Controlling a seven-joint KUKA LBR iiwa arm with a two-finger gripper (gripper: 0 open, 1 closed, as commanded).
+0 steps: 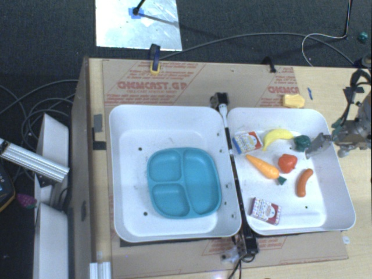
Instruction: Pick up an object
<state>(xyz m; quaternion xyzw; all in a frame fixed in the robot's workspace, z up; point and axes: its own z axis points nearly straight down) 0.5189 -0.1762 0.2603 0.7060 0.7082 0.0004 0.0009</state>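
Your gripper (318,144) hangs at the right bin's (337,214) far right rim, nothing between its fingers, so drop onto the tomato (287,163) or sausage (304,182), which lie apart from the banana (278,136) and carrot (263,167). Whether those fingers are spread or closed I cannot tell, and the arm is cut off at the right edge.

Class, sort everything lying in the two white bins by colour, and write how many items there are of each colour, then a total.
Blue: 1, the divided plate
Yellow: 1, the banana
Orange: 2, the carrot and the sausage
Red: 1, the tomato
Green: 1, the small green piece
Red-and-white: 2, two cartons
Total: 8
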